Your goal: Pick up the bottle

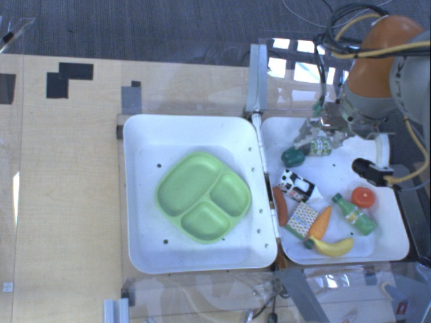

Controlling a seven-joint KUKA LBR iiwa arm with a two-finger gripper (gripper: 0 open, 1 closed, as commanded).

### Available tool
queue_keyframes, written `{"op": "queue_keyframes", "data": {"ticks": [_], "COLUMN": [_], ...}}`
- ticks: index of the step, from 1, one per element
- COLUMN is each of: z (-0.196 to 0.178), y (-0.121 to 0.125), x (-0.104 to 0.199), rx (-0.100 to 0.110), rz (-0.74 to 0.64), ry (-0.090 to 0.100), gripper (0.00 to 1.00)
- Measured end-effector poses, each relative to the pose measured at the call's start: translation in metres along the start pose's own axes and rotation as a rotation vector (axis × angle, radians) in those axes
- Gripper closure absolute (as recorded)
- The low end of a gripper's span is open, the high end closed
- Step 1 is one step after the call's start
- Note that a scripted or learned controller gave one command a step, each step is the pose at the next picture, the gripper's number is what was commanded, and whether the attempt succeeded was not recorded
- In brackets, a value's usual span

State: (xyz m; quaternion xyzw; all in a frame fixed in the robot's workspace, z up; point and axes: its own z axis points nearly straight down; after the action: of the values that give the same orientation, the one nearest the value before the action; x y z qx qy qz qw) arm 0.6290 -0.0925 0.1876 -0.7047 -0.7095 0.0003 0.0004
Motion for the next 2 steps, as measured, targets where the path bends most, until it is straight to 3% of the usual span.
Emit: {"op": "queue_keyframes", "data": {"ticks": [1, 2], "z": [0.057, 0.097], "y": [-0.075, -0.12], "x": [-0.06, -0.106], "rx": [-0.005, -0.008], "rz": [0.001, 0.049], "ry": [-0.002, -0.001], "gripper": [0.0, 0.0]}}
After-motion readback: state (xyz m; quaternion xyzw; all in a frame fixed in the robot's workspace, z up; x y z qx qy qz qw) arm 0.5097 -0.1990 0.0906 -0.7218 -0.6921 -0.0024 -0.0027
